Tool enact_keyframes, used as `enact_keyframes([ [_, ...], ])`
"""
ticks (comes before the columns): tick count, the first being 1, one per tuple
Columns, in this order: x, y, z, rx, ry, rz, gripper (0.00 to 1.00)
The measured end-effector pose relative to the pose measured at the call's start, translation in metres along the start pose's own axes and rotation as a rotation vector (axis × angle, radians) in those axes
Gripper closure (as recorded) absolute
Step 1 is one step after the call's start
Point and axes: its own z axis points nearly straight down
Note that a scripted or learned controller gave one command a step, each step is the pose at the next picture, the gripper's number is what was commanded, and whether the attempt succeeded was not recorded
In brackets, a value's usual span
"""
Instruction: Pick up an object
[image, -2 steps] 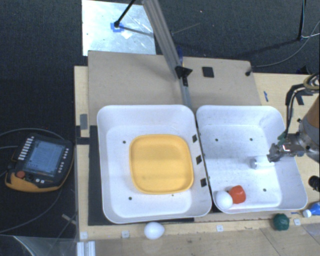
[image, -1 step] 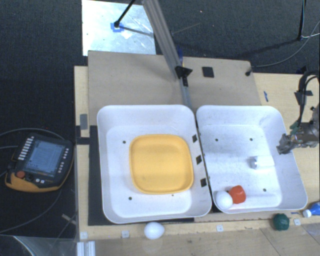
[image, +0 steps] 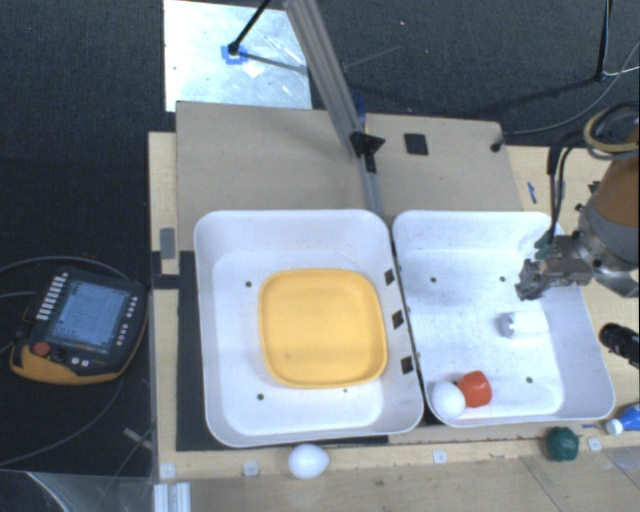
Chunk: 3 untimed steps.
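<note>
The left bin (image: 215, 300) carries a yellow plate (image: 323, 326) at its centre. In the right bin (image: 575, 390), near the front-left corner, sit an orange cup (image: 475, 389) — light, stiff, likely best pinched across its sides — and a white egg (image: 447, 400), slippery. Whether the gripper (image: 535, 278) is parted, I cannot tell.

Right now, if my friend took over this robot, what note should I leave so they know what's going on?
Gripper: over the right white bin, near its right side; nothing seen between its fingers.
In the right bin: a small grey piece just below the gripper, a red cup-shaped object and a white egg-shaped ball touching at the front-left corner.
In the left white bin: a square yellow plate.
On the bench front edge: a second white egg and a dark green ball.
Done: nothing picked up yet.
Left: grasp one object and lift it.
</note>
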Motion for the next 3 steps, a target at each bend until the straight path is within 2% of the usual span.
enact_keyframes([
  [3, 0.143, 0.051, 0.023, 0.000, 0.000, 0.000, 1.00],
])
